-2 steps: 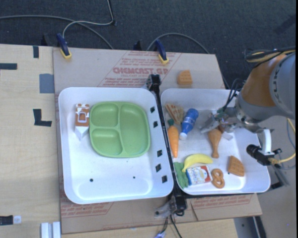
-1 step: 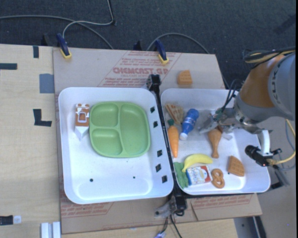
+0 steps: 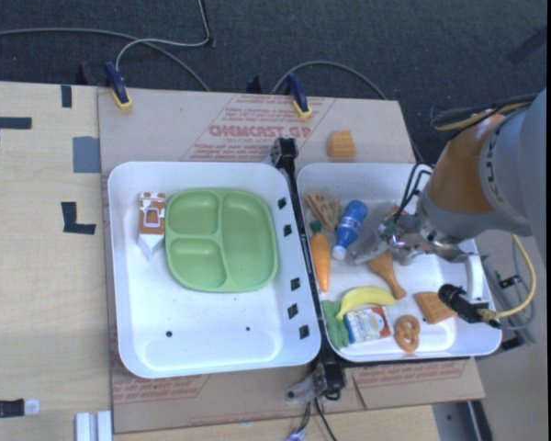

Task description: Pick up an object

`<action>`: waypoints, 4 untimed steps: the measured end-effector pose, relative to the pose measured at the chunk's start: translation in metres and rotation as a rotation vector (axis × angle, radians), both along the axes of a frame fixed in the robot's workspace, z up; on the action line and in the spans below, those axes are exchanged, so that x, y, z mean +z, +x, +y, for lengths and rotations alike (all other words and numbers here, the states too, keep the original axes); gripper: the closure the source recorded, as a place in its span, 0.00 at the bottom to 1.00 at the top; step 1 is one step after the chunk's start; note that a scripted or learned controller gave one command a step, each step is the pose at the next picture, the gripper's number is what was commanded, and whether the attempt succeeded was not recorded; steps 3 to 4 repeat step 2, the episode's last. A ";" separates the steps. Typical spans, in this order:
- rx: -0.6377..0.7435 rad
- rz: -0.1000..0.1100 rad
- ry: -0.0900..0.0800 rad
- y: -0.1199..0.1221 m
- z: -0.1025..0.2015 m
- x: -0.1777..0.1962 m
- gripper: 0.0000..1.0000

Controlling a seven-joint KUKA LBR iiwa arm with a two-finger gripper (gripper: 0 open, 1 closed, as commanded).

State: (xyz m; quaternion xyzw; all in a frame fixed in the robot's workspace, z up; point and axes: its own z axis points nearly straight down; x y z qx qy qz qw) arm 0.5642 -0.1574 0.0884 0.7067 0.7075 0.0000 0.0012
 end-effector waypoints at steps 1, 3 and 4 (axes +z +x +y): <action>0.000 0.000 0.000 0.000 0.000 0.010 1.00; 0.003 0.000 0.003 0.029 0.090 0.097 1.00; 0.003 0.000 0.003 0.029 0.090 0.097 1.00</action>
